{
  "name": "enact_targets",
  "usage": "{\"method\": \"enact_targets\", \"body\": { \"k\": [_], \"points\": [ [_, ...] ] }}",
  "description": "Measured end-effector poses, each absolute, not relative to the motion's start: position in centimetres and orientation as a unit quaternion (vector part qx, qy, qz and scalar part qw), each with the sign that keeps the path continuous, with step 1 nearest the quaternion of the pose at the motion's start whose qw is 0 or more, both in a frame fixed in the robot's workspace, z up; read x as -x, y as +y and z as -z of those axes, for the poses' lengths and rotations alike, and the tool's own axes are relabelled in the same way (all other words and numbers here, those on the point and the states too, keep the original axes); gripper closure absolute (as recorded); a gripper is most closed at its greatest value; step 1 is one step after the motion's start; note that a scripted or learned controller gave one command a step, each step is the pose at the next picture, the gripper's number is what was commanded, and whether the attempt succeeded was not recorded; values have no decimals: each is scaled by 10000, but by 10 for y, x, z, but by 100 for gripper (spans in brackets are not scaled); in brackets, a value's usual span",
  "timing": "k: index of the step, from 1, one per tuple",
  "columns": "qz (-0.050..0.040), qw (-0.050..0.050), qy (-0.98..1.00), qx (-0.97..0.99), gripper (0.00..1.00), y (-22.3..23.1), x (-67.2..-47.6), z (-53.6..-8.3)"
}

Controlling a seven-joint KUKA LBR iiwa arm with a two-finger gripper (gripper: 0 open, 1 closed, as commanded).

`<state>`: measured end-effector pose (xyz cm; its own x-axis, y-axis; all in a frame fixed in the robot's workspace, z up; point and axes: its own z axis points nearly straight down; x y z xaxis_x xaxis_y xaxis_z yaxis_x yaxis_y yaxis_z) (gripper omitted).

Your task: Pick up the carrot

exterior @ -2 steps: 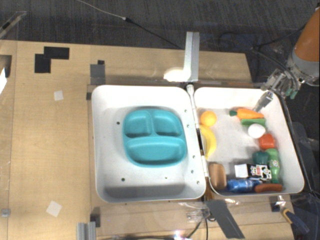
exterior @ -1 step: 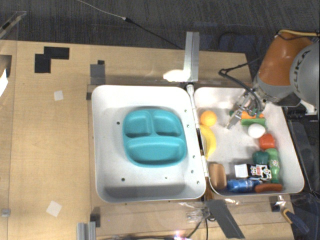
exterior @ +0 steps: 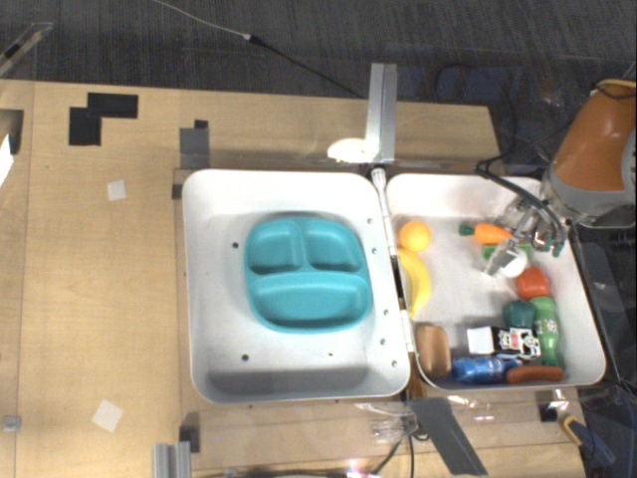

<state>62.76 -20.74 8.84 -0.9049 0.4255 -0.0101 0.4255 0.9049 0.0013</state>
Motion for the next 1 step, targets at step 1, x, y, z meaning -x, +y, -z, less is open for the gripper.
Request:
{"method": "enact_targets", "body": {
  "k": [1],
  "points": [
    [-9,47,9408,-3390,0,-205,-655,-89]
  ]
}}
